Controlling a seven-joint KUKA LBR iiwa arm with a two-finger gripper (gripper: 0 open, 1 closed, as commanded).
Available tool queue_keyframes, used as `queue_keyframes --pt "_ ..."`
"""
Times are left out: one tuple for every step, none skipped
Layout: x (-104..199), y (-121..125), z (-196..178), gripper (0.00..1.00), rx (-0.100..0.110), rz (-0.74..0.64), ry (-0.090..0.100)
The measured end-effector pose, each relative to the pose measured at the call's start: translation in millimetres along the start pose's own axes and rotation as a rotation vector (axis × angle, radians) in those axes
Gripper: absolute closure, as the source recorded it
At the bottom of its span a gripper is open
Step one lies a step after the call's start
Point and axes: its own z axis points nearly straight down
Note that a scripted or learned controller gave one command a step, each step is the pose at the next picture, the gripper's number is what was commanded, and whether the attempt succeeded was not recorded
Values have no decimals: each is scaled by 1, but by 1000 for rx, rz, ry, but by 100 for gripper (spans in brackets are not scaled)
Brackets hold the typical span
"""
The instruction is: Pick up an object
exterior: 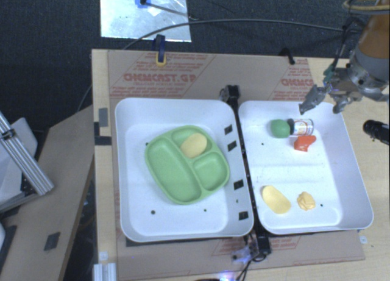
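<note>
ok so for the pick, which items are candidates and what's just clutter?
Candidates, right bin: green ball, small can, red piece, yellow piece, small yellow lump. Gripper open above them.

Clutter: green divided plate holding a yellow item in left bin; foil sheet.

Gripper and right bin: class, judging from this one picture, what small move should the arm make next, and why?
Probably lower the gripper down and slightly left toward the small can. Its fingers are spread and hold nothing, above the right bin's far edge, and the can is the nearest item.
</note>
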Motion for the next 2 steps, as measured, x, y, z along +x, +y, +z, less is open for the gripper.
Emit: queue_keyframes --pt "0 2 -7 0 -11 -2 -2" --pt "-2 -5 38 0 -9 0 -2"
